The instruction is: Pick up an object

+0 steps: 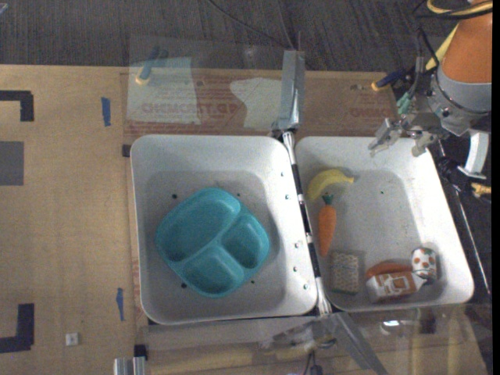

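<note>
The right bin (457, 244) holds a yellow banana (330, 182) at its far left. An orange carrot (326, 223) lies just below it. A tan square block (345, 272), a white and orange carton (393, 282) and a small white piece with orange spots (424, 262) lie along the near side. My gripper (401, 137) hangs over the far right corner of this bin, above the rim and well away from all the objects. Its fingers are spread open and nothing sits between them.
A teal divided plate (212, 242) rests in the left bin (144, 209). A metal divider (291, 92) runs back from between the bins. Cables (449, 2) and the grey arm with its orange band (473, 41) crowd the upper right.
</note>
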Tool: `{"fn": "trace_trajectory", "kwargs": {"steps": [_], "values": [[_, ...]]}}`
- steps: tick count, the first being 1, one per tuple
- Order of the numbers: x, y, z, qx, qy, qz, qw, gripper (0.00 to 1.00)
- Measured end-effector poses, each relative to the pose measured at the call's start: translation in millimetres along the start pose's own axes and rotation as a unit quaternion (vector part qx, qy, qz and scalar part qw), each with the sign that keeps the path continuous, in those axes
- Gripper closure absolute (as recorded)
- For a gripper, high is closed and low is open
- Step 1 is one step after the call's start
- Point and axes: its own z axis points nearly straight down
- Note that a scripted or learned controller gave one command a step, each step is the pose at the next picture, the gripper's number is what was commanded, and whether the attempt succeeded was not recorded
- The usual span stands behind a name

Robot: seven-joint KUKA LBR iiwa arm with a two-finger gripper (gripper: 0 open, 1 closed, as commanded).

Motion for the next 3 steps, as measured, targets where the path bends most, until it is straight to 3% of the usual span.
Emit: {"fn": "trace_trajectory", "kwargs": {"steps": [1,2,3], "values": [[48.9,-25.3,92.0,0.001,0.0,-0.112,0.9937,0.0],[41.7,-59.5,141.8,-0.004,-0.002,-0.18,0.9837,0.0],[38.2,-59.7,135.8,-0.003,-0.002,-0.176,0.9844,1.0]]}}
